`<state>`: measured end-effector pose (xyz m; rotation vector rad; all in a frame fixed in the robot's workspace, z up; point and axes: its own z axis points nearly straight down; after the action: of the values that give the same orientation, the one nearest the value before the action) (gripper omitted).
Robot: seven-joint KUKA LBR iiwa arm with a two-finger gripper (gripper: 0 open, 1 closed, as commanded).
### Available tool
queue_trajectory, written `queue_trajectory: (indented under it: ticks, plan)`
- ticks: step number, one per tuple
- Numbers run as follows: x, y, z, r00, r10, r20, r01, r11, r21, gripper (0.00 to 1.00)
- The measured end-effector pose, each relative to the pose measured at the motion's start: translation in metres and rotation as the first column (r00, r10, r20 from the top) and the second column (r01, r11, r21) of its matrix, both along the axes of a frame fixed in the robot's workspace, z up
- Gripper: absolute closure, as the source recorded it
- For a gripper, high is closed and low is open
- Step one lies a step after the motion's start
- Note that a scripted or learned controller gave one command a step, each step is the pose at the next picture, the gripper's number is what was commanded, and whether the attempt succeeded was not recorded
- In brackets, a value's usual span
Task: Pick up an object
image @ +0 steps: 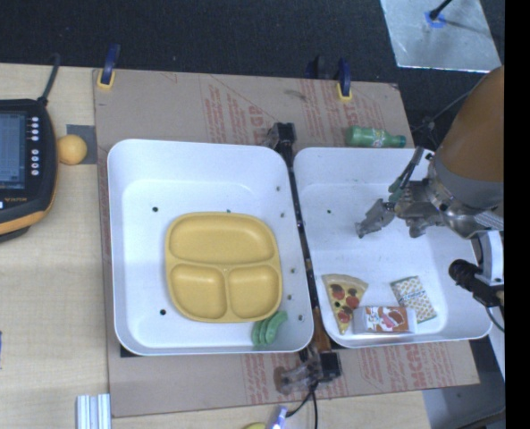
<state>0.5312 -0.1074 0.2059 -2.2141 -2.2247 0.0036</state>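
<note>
The grey two-finger pincer (378, 219) hangs over the upper middle of the right shallow white bin (314, 239), its dark metal fingers (369, 222) pointing toward the left; whether they are apart or together cannot be told from this slant, and nothing shows between them. Behind it the grey arm with its orange band (475, 137) enters from the right edge and covers part of that bin's right side. Along the near edge of the same bin lie three flat things, well apart from the pincer: a triangular pizza-slice toy (343, 297), a small red-and-white packet (383, 319) just beside it, and a patterned square card (414, 298) to the right (its print is too small to read). The left white bin (135, 239) holds a yellow three-compartment plastic plate (222, 264) and a green pea-pod-like toy (269, 329) at the plate's lower right corner. Both bins rest on a brown cardboard sheet (202, 105) clamped with blue clips to a pale wooden bench (32, 329). On the cardboard behind the right bin lies a small green bottle (374, 137). To the left sit a black and orange control pendant (10, 172) and a yellow ball (71, 149). Dark floor runs beyond the bench.
</note>
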Motion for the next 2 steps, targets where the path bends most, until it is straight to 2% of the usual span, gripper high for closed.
queue_trajectory:
  ticks: [1,2]
  plan:
    - [0.032,0.042,-0.014,1.0,0.002,0.001,-0.002,1.0,-0.002,0.0]
    - [0.085,-0.036,-0.049,1.0,-0.004,0.001,0.004,1.0,-0.001,0.0]
